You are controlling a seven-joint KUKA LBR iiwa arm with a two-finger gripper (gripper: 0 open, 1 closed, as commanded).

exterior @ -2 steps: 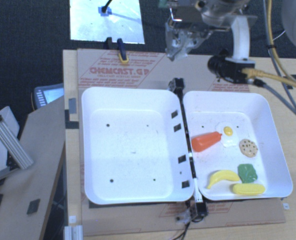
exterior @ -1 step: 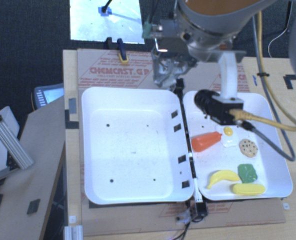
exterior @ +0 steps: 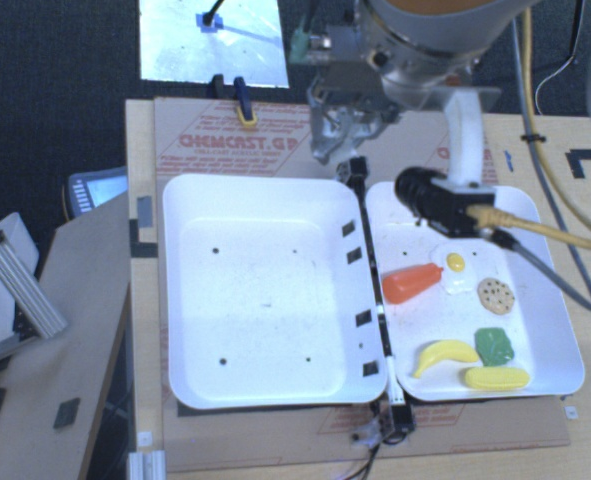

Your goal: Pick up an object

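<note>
Gripper point(exterior: 340, 153) raised over the bins' far edge, grip state unclear, carrot point(exterior: 411, 283), banana point(exterior: 445, 355) and cookie point(exterior: 495, 295) lying in right bin point(exterior: 555, 308).

- A dark floor point(exterior: 45, 58) filled the upper left.
- A shiny metal sheet point(exterior: 210, 28) lay at top centre.
- A wooden bench point(exterior: 95, 268) sat at lower left.
</note>
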